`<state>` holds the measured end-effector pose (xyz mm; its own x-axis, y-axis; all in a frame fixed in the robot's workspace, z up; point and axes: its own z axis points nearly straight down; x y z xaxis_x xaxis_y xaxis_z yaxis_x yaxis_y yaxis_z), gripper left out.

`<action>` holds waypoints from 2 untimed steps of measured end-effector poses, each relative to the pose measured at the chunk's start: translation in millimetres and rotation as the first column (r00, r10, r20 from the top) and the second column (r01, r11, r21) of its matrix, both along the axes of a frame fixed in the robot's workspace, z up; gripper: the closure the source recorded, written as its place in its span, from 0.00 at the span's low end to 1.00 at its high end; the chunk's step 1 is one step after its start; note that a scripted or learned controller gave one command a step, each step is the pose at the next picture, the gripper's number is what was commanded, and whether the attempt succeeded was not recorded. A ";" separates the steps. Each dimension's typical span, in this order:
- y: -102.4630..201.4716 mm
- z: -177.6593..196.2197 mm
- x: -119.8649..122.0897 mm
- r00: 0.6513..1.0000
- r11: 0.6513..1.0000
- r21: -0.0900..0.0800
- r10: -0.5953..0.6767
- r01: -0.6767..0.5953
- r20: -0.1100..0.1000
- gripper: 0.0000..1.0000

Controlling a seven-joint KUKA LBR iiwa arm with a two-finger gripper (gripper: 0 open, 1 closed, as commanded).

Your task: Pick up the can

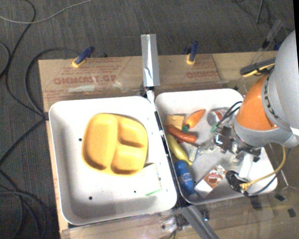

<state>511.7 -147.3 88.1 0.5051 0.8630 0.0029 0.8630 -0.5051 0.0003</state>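
Observation:
The can [217, 116], silvery with a red side, lies near the back of the right bin [199, 95], just right of the carrot. A black cable and the arm's orange band cover part of it. My gripper [220, 138] hangs over the middle of the right bin, a little in front of the can and apart from it. Its dark body blocks the fingertips, and nothing shows held in it.
The right bin also holds a carrot [194, 118], a red chili [182, 135], a banana [177, 149], a blue bottle [184, 175] and a small carton [212, 179]. A yellow compartment tray [115, 143] lies in the left bin [73, 201]. The arm [263, 111] covers the right bin's right side.

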 end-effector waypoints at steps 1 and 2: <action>-63.1 34.5 25.4 1.000 1.000 0.005 0.026 -0.026 -0.010 0.00; -48.4 10.6 137.3 0.998 0.998 -0.005 0.056 -0.056 -0.011 0.00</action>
<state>649.0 -195.8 98.7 0.4564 0.8898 -0.0068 0.8897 -0.4564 -0.0066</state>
